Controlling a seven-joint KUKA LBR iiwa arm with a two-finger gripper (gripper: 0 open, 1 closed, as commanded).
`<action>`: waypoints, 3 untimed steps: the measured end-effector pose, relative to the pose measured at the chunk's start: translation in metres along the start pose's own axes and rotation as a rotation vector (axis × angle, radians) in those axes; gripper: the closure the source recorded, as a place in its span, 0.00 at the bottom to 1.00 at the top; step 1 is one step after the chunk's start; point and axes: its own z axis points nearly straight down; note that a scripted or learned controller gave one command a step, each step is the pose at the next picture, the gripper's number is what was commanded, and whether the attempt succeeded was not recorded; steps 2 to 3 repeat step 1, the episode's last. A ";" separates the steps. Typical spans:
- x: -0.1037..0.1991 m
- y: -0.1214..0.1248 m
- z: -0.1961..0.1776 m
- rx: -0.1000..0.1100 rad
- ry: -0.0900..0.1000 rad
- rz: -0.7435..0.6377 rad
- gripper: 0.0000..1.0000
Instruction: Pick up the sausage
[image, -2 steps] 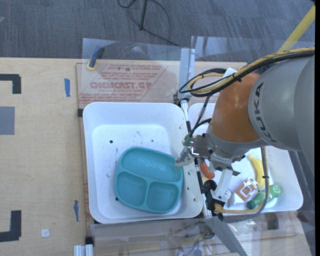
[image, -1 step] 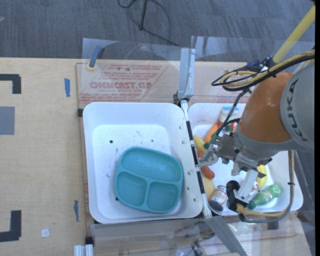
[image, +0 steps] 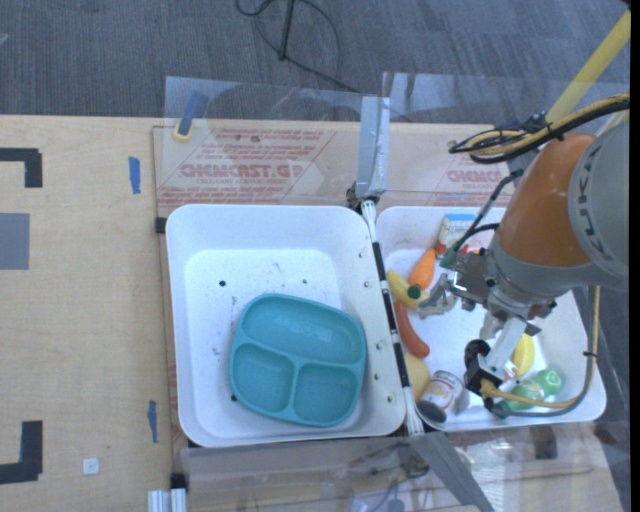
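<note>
1. Along the left wall of the right bin (image: 412, 224), the sausage (image: 411, 331) lies flat and is not lifted yet.
2. Just beside its upper end are a banana (image: 402, 287) and a carrot (image: 424, 268). A can (image: 438, 393) lies near its lower end.
3. The gripper (image: 440, 296) hovers close at its right. I cannot tell if it is open or closed, but the sausage is not in its hold.
4. By my judgement, both the grasp and the lift are left to do.

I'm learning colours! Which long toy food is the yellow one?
The banana. It lies between the orange carrot and the reddish sausage, near the left wall of the right bin.
</note>
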 end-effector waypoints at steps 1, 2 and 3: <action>-0.055 0.021 0.095 -0.005 0.007 0.251 0.00; -0.055 0.021 0.095 -0.005 0.007 0.251 0.00; -0.055 0.021 0.095 -0.005 0.007 0.251 0.00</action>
